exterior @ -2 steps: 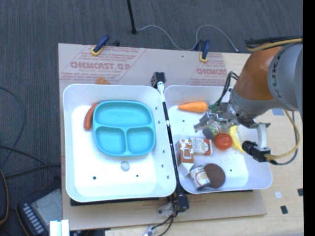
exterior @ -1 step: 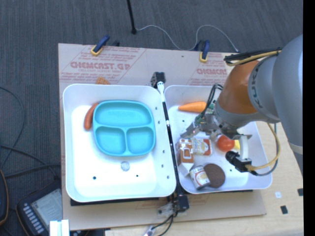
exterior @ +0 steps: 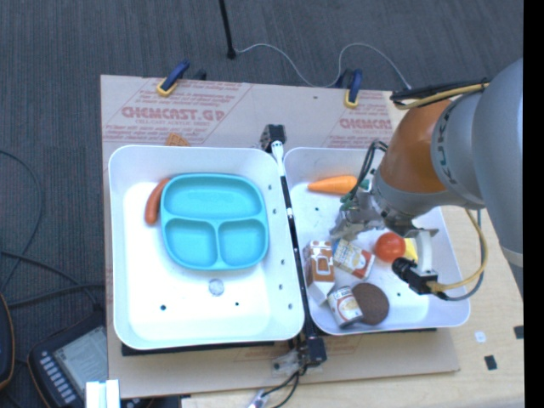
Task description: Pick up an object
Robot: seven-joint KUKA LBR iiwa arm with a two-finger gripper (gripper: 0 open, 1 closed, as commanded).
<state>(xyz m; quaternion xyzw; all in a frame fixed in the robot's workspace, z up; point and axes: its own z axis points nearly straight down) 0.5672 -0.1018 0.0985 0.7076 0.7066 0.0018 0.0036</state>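
I see the gripper (exterior: 350,221) low in the right bin (exterior: 450,313), above the snack packet (exterior: 353,257); I cannot tell its grip.

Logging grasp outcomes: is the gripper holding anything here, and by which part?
Cannot be told. The gripper is low in the right bin above the small packets, its tip too unclear.
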